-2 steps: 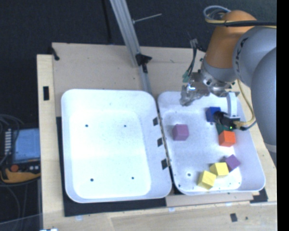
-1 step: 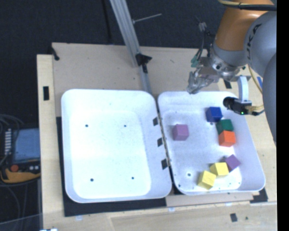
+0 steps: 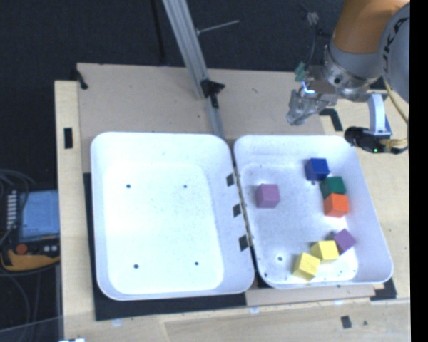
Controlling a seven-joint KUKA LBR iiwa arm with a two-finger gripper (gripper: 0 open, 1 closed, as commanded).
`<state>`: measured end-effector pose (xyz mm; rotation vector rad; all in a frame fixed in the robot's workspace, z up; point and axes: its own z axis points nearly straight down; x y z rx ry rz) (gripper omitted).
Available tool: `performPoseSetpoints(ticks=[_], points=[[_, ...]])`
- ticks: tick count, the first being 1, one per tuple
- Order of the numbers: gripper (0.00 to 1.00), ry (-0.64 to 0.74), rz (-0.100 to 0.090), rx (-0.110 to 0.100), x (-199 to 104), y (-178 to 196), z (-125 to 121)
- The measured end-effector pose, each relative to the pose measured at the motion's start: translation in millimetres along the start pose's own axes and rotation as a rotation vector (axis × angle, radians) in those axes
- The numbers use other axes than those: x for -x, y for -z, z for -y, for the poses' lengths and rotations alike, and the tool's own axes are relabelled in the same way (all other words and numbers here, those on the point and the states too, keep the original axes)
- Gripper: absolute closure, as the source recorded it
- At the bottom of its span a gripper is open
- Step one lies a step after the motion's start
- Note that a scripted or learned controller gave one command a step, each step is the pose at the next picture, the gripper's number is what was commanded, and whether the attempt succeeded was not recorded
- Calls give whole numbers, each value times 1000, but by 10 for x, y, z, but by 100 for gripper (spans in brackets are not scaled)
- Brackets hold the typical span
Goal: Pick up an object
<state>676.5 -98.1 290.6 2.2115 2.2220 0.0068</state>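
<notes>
The right bin (image 3: 271, 148) holds several small blocks: a lilac cube (image 3: 267, 195) near its left side, a blue cube (image 3: 317, 168), a green cube (image 3: 334, 185), an orange cube (image 3: 336, 204), a purple block (image 3: 344, 239) and two yellow cubes (image 3: 325, 250) (image 3: 306, 265) near the front. My gripper (image 3: 300, 112) hangs above the bench just beyond the right bin's far rim, well above and behind the blue cube. Nothing shows between its fingers.
The left bin (image 3: 107, 191) sits beside the right one, joined by black clips (image 3: 237, 209). A slanted metal rail (image 3: 189, 45) runs down to the bins' far junction. A blue device (image 3: 39, 214) and cables lie off the bench's left edge.
</notes>
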Motion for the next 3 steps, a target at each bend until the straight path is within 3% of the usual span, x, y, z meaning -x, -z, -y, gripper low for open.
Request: performPoseSetpoints(ticks=[1,3], points=[[100,2,-2,-9,-541,-180,-11],[100,2,-3,-9,-1514,-146,75]])
